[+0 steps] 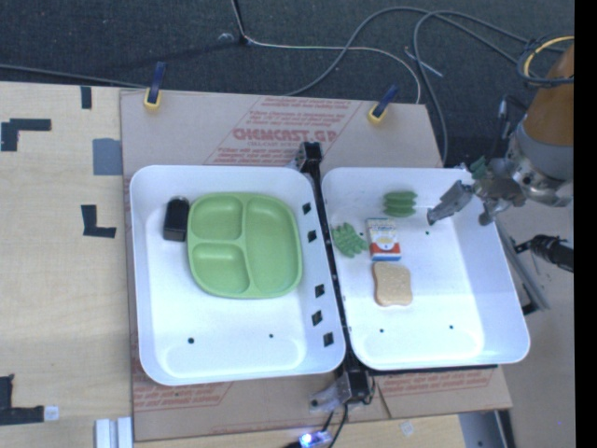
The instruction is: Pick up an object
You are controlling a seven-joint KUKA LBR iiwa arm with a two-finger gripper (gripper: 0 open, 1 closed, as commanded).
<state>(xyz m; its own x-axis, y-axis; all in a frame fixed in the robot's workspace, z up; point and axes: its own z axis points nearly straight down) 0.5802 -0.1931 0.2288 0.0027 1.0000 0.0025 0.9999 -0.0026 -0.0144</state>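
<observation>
Gripper: my gripper (464, 205) hangs at the right bin's (485, 287) two o'clock rim, fingers spread, nothing between them.
Targets: green piece (399, 203) at my nine o'clock, near; carton (383, 238) and biscuit (393, 286) toward eight o'clock.
Approach: I'd centre over one item, straddle its narrow side, descend straight.
Risk: carton and biscuit sit close.
</observation>
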